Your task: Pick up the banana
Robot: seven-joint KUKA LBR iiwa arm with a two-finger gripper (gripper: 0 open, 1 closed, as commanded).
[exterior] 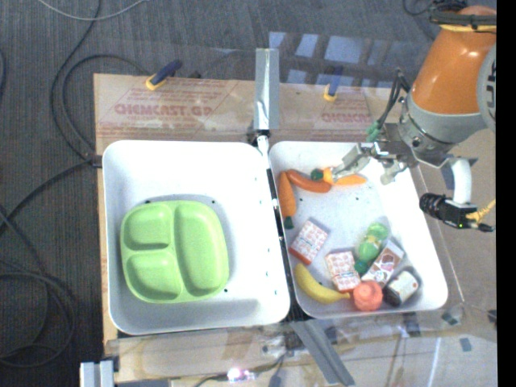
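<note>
My two-finger metal gripper (372,161) hangs over the far edge of the right-hand shallow white bin (431,276), fingers spread apart with nothing between them, just beside a small orange carrot-shaped toy (349,181) and a longer orange-red one (305,181). The curved yellow banana (316,288) lies well apart from me, along the bin's near wall, touching a small printed carton (342,269) and next to a round red-pink fruit (368,296). In the left-hand white bin (153,156) sits a light green divided plastic plate (174,250).
</note>
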